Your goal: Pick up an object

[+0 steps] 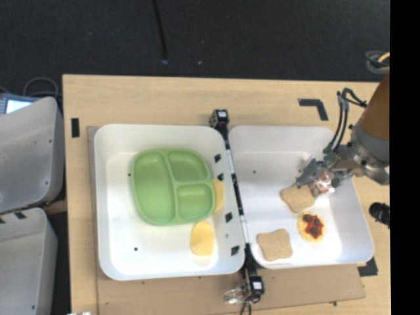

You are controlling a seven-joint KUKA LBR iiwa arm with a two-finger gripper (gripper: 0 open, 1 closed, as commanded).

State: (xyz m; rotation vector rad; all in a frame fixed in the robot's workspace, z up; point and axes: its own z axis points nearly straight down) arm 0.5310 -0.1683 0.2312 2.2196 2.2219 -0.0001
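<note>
Though blurred, end effector [319, 178] (fingers unclear).

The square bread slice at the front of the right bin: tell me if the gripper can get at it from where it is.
Probably yes. The square bread slice lies flat and apart from the other food, with nothing on top, and the gripper is in the same bin, above the tan slice.

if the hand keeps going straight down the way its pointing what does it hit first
Most likely the tan bread slice lying just below and left of the hand in the right bin. Depth is hard to judge from this slanted view, so it might meet the bin floor beside the slice instead.
</note>
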